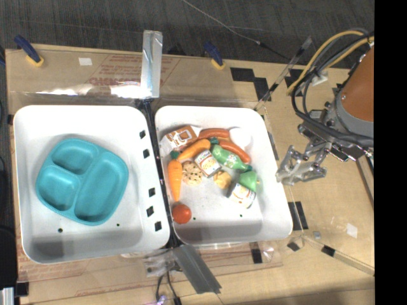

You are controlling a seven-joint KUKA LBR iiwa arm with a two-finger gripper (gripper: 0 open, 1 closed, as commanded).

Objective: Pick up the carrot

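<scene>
The claw [299, 168] hangs over the bench [331, 221] just right of the right bin [275, 203], outside its wall; whether it is spread or pressed together cannot be told, and nothing shows in its grip. Going from the left: the left bin [25, 189] holds a teal divided plate [81, 180]. In the right bin, the carrot [174, 178] lies by the left wall, roughly upright in the picture, its thick end toward the top. Just below its tip sits a red tomato [182, 213]. Right of the carrot is a heap of toy food: a cookie [191, 173], a small can [207, 162], a sausage [216, 133] at the top, and green pieces [230, 158] toward the right.
</scene>
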